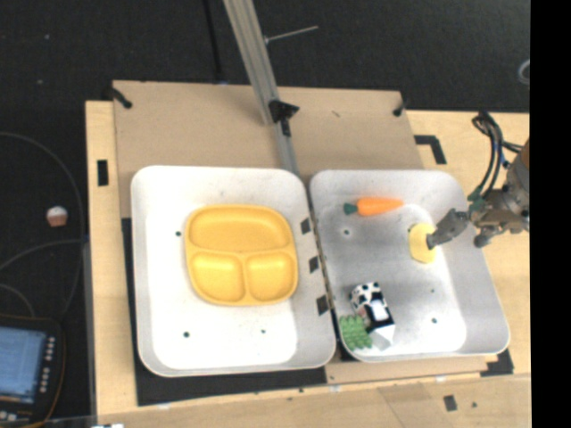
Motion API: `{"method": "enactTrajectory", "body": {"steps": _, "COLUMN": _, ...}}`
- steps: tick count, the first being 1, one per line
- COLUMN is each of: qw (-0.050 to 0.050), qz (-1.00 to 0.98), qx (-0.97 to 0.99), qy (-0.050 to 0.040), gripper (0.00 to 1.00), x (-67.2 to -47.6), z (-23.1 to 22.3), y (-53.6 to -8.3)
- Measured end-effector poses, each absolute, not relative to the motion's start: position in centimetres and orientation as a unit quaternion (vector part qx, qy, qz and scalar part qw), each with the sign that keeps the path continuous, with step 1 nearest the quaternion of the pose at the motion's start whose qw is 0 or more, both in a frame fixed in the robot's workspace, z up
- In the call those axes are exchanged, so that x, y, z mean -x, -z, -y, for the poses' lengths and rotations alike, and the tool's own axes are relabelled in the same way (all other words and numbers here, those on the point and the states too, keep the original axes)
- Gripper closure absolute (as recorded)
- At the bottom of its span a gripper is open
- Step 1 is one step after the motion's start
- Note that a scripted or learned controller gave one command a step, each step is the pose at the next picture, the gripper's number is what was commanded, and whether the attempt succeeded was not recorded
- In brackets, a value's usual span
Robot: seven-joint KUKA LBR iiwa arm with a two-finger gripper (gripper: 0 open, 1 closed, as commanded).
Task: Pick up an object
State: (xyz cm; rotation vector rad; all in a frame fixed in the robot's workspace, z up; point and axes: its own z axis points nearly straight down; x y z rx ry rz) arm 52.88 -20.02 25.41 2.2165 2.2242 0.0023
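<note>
In the right bin (473, 328) a yellow rounded object (419, 244) lies near the right side. An orange carrot (378, 206) with a green top rests toward the bin's back. A black-and-white toy (371, 301) sits by a green piece (355, 332) at the front left corner. My gripper (464, 231) reaches in from the right and stands open. Its left finger (444, 229) touches the right edge of the yellow object. Nothing lies between the fingers.
The left bin (161, 328) holds a yellow divided plate (240, 254) at its middle. A slanted metal pole (254, 52) rises behind the bins. Cables (489, 150) hang by the arm at the right edge.
</note>
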Motion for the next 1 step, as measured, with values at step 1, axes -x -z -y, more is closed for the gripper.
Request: {"method": "enactTrajectory", "body": {"steps": 1, "qw": 0.001, "qz": -0.708, "qx": -0.706, "qy": -0.0010, "gripper": 0.00, "x": -52.89, "z": 20.01, "y": -25.42}}
